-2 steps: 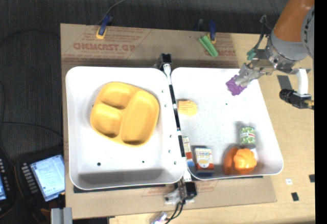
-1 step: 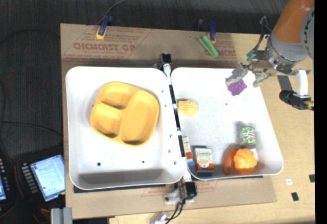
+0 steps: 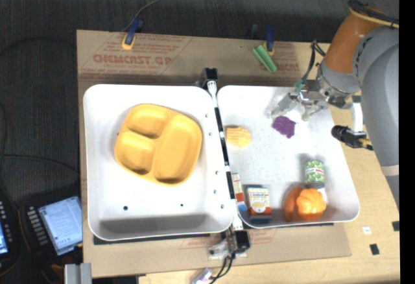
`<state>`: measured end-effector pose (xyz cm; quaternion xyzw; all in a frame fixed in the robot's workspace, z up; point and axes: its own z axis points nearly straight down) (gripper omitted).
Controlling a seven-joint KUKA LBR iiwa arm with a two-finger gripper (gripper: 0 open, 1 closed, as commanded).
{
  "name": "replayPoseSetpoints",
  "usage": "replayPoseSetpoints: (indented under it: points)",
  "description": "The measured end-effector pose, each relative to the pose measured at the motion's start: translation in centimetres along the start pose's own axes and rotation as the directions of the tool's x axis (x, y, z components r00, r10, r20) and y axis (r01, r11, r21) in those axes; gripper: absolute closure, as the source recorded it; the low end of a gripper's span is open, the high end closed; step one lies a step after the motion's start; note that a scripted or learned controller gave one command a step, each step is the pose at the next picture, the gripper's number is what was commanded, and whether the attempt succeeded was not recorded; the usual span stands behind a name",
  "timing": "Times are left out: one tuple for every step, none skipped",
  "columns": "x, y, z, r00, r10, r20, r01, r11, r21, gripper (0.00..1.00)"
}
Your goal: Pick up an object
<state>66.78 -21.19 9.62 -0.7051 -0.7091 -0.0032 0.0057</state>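
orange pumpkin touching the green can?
Cannot tell. In the camera view the can sits directly behind the pumpkin with their outlines meeting, so no gap or contact shows plainly.

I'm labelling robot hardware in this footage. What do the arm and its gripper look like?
The arm is smooth, rounded and light grey, with an orange band above the wrist. Dark cables run along the wrist by the band. The gripper is a small metallic silver piece with thin fingers and a small teal-green spot on its body. A black fitting juts from the arm's side.
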Motion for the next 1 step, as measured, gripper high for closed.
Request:
replayPoseSetpoints:
  points:
    - [5.39,-6.87,0.78,1.000,0.005,0.017,-0.005,1.000,-0.012,0.00]
